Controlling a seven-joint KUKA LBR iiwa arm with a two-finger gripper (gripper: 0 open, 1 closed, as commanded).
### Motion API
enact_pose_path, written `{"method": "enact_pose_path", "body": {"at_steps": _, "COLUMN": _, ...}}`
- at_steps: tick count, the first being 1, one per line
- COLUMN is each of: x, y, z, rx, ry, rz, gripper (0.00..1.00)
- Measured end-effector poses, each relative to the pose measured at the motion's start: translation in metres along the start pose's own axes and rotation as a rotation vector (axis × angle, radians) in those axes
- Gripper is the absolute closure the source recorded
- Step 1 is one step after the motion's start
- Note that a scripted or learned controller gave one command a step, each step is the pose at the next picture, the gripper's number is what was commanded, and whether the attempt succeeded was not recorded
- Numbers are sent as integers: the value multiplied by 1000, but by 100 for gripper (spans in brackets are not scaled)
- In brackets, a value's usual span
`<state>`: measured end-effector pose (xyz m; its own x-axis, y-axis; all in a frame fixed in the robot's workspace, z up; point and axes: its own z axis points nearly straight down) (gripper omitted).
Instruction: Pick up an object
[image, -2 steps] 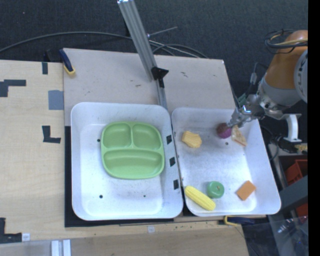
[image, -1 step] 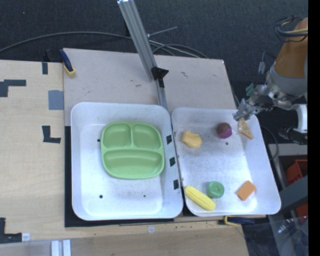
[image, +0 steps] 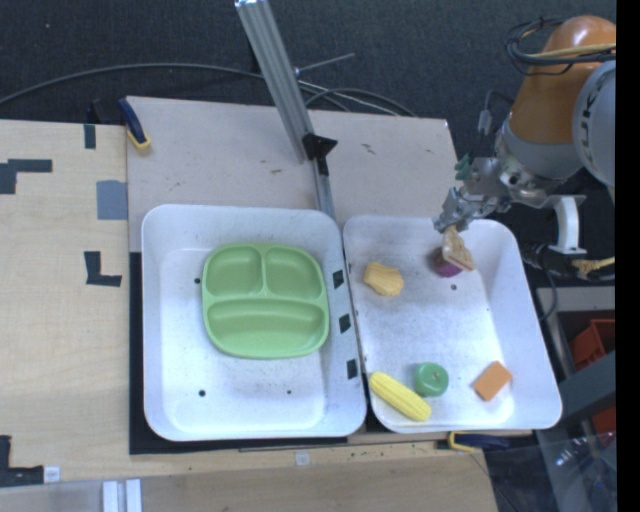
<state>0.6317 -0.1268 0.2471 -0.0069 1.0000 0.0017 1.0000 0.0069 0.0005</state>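
Corn (image: 400, 396) lies at the front rim of the right bin (image: 520, 300), closest to the lens, with a green round piece (image: 432, 378) and an orange block (image: 492, 380) just behind it.

Up at the far right corner of that bin the gripper (image: 458, 222) hangs low, and a small tan piece (image: 458, 248) sits right at its tip, over a purple piece (image: 447, 265) on the bin floor. Whether the tan piece is pinched or merely beside the tip cannot be told from this angle, so the pick looks begun but unproven; a clean lift clear of the bin is what remains.

Outward from there, a yellow lump (image: 383, 279) rests well apart near the divider. The bin's far wall and right wall crowd the tool closely, leaving open floor mainly toward the centre. Across the divider, the left bin (image: 165, 300) carries a green divided plate (image: 266, 301). A slanted metal post (image: 285, 80) stands behind the bins, well apart from the arm.
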Motion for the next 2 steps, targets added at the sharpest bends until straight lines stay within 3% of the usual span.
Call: {"method": "enact_pose_path", "body": {"at_steps": 2, "x": 116, "y": 12, "z": 1, "rx": 2, "ry": 0, "rz": -1, "gripper": 100}}
